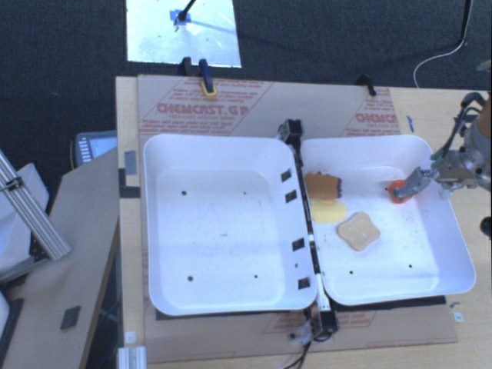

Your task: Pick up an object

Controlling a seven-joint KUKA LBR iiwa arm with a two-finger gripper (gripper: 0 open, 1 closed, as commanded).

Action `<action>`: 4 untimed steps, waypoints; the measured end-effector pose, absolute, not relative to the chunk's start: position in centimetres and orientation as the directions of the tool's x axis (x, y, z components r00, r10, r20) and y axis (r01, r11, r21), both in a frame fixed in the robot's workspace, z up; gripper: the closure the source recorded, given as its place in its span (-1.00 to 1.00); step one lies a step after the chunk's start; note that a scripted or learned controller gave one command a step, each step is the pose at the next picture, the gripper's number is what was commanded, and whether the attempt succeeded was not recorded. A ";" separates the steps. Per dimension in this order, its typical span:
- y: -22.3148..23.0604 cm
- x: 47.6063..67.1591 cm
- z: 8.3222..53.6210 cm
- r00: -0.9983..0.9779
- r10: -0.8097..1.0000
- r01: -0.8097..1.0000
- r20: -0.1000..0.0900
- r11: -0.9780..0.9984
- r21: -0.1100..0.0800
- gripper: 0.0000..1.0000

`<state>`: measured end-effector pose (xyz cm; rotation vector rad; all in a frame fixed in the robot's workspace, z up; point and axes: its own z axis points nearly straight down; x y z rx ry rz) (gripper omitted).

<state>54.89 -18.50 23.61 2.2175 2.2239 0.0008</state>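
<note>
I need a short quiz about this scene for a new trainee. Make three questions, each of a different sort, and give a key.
1. True or false: the yellow slice lies in the left bin.
2. Which thing is nearest the gripper? A) tan cracker B) orange piece C) brown block
3. Fill in: all four things lie in the ____ bin.

Key: 1 false; 2 B; 3 right.
</note>
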 end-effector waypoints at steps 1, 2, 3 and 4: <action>-20.7 62.1 43.6 -0.007 1.000 1.000 -0.009 0.007 0.023 -1.00; -20.6 61.9 43.7 -0.011 1.000 1.000 -0.004 0.011 0.008 1.00; -10.9 65.2 42.4 -0.014 1.000 1.000 0.002 0.014 0.003 1.00; -9.2 67.0 49.0 -0.007 1.000 1.000 -0.001 0.007 0.010 1.00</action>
